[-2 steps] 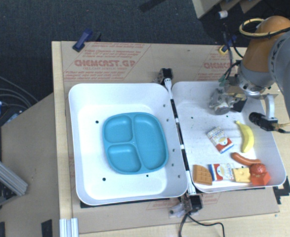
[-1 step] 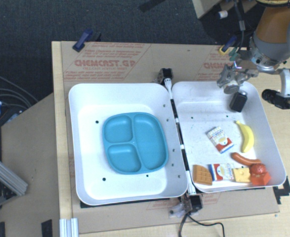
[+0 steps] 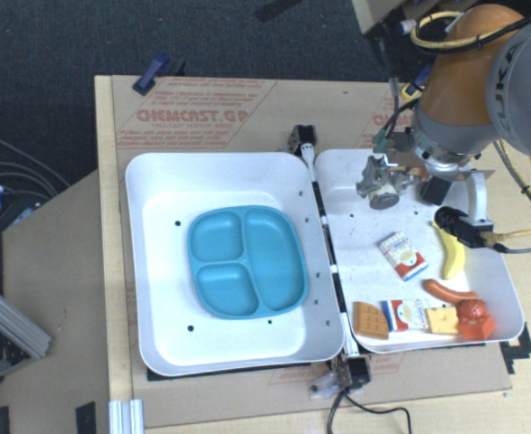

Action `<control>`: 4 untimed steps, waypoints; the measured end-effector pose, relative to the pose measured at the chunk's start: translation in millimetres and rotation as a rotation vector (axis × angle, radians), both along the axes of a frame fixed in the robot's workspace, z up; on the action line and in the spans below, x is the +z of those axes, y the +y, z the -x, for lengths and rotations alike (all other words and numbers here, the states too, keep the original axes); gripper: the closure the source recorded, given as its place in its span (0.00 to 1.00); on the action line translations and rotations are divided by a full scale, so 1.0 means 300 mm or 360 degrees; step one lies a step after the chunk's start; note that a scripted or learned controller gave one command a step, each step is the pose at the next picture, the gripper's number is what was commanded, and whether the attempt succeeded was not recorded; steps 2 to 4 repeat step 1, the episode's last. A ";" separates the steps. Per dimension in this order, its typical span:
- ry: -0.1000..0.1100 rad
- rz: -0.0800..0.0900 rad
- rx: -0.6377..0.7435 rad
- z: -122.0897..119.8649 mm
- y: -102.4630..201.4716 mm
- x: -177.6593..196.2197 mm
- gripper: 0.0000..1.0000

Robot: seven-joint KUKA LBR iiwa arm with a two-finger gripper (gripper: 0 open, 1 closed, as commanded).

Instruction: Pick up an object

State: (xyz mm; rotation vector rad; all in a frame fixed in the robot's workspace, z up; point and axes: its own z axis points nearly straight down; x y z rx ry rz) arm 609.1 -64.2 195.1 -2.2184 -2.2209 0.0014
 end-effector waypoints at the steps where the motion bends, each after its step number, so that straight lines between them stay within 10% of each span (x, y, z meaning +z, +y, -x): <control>1: -0.0005 0.0001 0.0000 0.073 0.206 0.194 1.00; 4: -0.0005 0.0001 0.0000 0.073 0.206 0.194 1.00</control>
